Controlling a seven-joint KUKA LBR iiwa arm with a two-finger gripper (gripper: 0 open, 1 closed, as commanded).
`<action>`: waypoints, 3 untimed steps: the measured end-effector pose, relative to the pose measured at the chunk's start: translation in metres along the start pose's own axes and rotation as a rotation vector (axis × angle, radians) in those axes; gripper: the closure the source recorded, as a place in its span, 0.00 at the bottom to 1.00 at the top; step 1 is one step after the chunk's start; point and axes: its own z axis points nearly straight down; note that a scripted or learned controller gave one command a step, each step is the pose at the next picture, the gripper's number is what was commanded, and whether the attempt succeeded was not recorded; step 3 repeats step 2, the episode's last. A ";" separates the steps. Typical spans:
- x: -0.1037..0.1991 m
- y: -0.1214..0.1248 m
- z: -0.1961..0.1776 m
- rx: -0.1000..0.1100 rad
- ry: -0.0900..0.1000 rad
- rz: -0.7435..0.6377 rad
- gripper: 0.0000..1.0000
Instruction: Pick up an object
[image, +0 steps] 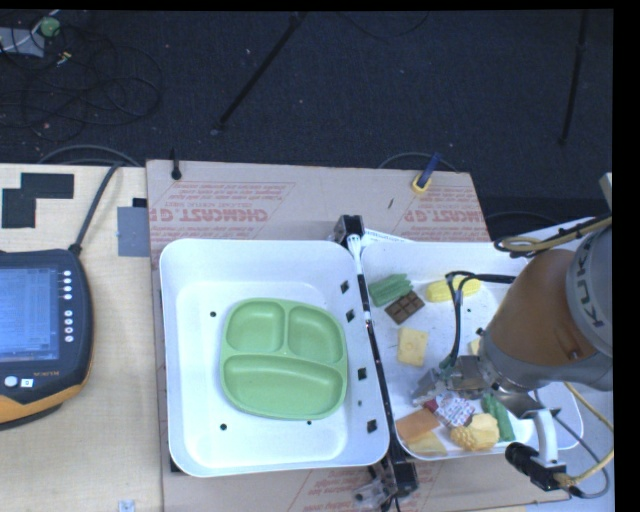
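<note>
Nothing is lifted yet. Toy food lies in the right bin: a yellow block, a brown piece, and a corn cob by the bin's near edge. The end effector is low over that near cluster; its grip cannot be made out. The left bin holds a green divided plate.

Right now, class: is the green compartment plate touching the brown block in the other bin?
Apart. The camera view shows the green compartment plate in the left bin, the brown block in the right bin, with the bins' walls between them.
</note>
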 end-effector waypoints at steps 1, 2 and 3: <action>0.026 0.094 0.002 0.002 0.006 -0.008 0.00; 0.025 0.092 -0.008 0.008 0.008 -0.004 1.00; 0.025 0.092 -0.008 0.008 0.008 -0.004 1.00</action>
